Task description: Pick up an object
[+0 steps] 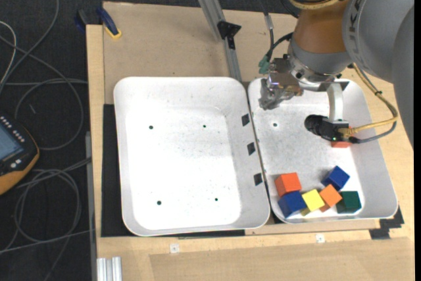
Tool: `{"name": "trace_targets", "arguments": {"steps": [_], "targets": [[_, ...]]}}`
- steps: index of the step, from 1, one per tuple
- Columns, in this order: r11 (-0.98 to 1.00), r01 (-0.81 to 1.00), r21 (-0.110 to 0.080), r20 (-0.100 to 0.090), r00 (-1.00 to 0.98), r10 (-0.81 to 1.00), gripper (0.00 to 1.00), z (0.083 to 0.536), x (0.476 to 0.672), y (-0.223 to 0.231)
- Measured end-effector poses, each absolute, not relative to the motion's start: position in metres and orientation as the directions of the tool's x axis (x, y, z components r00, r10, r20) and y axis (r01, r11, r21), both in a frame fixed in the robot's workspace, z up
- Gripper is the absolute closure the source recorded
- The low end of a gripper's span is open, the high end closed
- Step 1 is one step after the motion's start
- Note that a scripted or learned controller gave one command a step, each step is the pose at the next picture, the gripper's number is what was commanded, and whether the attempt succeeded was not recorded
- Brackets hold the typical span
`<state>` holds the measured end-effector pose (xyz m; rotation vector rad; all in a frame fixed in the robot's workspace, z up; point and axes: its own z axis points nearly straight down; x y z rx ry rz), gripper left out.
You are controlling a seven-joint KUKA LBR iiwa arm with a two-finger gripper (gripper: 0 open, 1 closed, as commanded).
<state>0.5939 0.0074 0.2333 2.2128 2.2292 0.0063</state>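
Blocks (312, 199) bunched in the near corner of the right bin (293, 151), probably just as they tumbled, well apart from gripper (270, 97) hanging low by the far left corner, grip state impossible to tell.

Lighting even and bright from overhead; shadows soft and faint. Mild glare washes out the two white bins (177, 154). Focus sharp throughout, slight grain.
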Motion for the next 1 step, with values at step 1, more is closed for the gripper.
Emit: {"name": "trace_targets", "arguments": {"steps": [1], "targets": [[0.008, 1.0, 0.003, 0.003, -0.008, 1.0, 1.0, 0.2341, 0.6143, 0.0644]]}}
